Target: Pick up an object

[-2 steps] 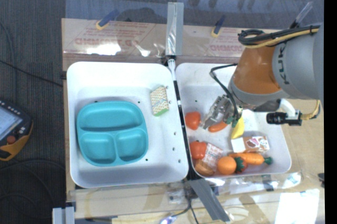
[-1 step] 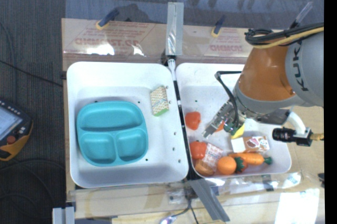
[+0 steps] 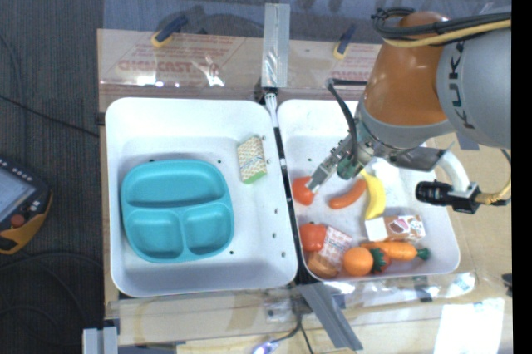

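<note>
- Here we see the arm (image 3: 432, 70), grey with an orange band, reaching in from three o'clock over the right bin (image 3: 312, 124), with its wrist pointing down toward eight o'clock.
- The gripper (image 3: 309, 188) sits low at the right bin's nine o'clock side, right at a small red-orange round object (image 3: 301, 193); its tip touches or overlaps that object, but we cannot tell how far apart its parts stand or whether they grip the object.
- Just beside the gripper at three o'clock lies an orange-red chili-shaped piece (image 3: 347, 194), and next to that, further toward three o'clock, a yellow banana (image 3: 375, 196) lying roughly upright in the view.
- Along the right bin's six o'clock edge we see a cluster: a red tomato-like piece (image 3: 312, 237), a pale packet (image 3: 335, 243), an orange (image 3: 358, 261), a carrot (image 3: 399, 251) and a small printed box (image 3: 406, 226), all close together, several touching.
- The left bin (image 3: 150, 115) holds a teal divided plate (image 3: 176, 208) at its eight o'clock part, lying flat.
- A yellow-green sponge (image 3: 251, 159) lies at the left bin's two o'clock, apart from the plate and near the wall between the bins.
- Both bins sit side by side on the table (image 3: 166, 61), with a black handheld device (image 3: 18, 211) off at nine o'clock on the floor.
</note>
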`<state>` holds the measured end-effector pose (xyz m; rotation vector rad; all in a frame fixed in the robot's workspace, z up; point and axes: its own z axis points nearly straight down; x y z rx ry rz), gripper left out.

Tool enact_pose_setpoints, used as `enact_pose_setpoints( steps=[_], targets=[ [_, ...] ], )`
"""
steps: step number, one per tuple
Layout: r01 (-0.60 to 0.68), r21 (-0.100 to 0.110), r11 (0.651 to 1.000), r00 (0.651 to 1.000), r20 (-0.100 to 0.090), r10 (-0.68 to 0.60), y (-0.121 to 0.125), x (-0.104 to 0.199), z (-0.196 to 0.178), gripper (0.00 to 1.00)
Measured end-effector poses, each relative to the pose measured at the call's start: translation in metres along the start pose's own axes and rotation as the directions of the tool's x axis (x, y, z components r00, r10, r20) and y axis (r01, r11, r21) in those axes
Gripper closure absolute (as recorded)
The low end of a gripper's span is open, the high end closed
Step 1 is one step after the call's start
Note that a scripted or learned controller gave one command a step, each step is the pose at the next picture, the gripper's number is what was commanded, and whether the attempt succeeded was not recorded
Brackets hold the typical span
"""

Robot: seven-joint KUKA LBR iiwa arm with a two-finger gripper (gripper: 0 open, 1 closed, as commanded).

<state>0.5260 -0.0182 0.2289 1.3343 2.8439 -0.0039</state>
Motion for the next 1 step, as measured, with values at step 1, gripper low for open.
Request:
enact_pose_setpoints(
  steps=[1],
  targets=[
    [-0.148,0.0,0.989,0.989,0.001,0.148,-0.0452,-0.0844,-0.0242,1.0]
  ],
)
